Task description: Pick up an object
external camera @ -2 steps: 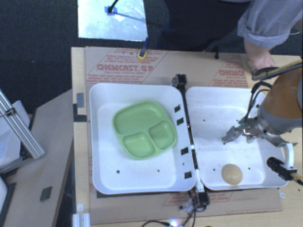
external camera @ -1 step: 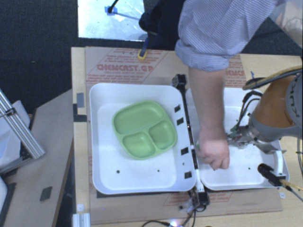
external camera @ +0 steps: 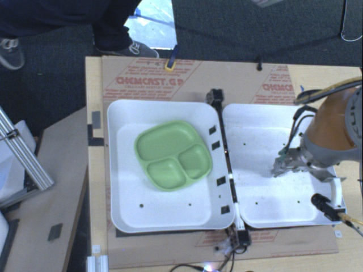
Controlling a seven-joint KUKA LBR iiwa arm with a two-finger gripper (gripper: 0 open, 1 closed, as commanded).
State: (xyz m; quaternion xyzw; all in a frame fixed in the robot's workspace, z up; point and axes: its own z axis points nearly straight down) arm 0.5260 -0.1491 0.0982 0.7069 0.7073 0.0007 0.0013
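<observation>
A light green divided plate (external camera: 172,154) with three compartments lies flat in the middle of the left bin (external camera: 122,208). My gripper (external camera: 281,167) hangs low over the floor of the right bin (external camera: 255,129), near its centre right, well apart from the plate. The grey arm with its orange band (external camera: 337,126) comes in from the right above it and hides part of that bin.
A black divider strip (external camera: 222,152) with clips runs between the two bins. Both bins sit on a cardboard sheet (external camera: 147,78) on the bench. A black fitting (external camera: 326,205) sits at the right bin's front right corner. A person's shoe (external camera: 127,47) stands beyond the bench.
</observation>
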